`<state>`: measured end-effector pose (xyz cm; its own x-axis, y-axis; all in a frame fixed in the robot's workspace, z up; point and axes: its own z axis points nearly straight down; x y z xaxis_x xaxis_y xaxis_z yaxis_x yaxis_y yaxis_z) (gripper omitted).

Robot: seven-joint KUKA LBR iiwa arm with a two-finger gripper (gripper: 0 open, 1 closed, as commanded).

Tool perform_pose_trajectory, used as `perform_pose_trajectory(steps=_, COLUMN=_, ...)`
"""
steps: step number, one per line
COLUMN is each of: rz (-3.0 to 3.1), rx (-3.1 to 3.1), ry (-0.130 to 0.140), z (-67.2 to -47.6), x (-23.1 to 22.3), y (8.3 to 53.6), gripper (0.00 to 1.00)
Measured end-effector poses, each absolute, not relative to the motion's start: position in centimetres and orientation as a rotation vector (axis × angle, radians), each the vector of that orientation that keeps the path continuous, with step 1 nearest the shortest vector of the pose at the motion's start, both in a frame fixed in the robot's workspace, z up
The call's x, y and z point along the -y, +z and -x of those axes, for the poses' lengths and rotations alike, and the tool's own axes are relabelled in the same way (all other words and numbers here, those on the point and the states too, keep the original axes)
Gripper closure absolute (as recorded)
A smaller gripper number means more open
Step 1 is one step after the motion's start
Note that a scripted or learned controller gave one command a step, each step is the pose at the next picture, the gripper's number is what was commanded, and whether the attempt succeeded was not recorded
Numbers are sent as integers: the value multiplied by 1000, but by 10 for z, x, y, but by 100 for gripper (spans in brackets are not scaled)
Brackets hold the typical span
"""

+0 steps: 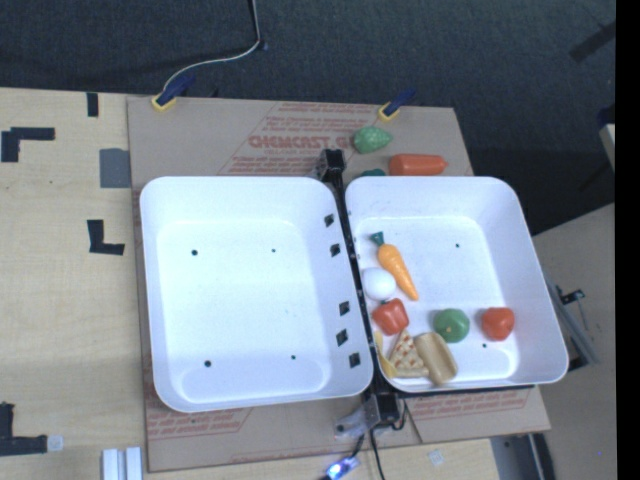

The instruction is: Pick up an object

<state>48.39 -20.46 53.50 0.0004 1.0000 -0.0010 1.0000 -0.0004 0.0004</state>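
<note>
Six small toy foods lie in the right bin (520, 228), and any one of them would do for me to lift; the left bin (165, 298) has its white floor bare. My claw is nowhere among them from this height, so I cannot tell whether it is open or closed. I judge all of them to be light, hollow plastic: stiff, smooth and apt to slip or roll if pinched off-centre, but not fragile. The carrot (396, 270) lies slantwise near the wall between the bins, its green top toward the far side; I would take it across its thick middle, fingers square to its length. A white ball (379, 284) touches it on the near side and sits tight to the wall, with a red pepper (391, 316) just nearer, so that cluster looks crowded. A pizza slice (402, 353) and a tan bread roll (436, 356) lie together at the near edge. My best bets, I think, are the green ball (451, 325) and the tomato (497, 321), which stand apart with room for fingers either side; being round, each wants a grip straight across its widest part. On the table (60, 268) beyond the bin's far rim lie a green piece (372, 139) and an orange piece (416, 165).
</note>
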Motion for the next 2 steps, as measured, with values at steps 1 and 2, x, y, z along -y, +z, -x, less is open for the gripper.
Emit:
perform_pose_trajectory(steps=1, rz=-2221, rx=-2220, ry=-1, z=-484, x=206, y=535, gripper=100)
perform_pose_trajectory(steps=2, rz=-2222, rx=-2220, ry=0, z=-484, x=203, y=535, gripper=100)
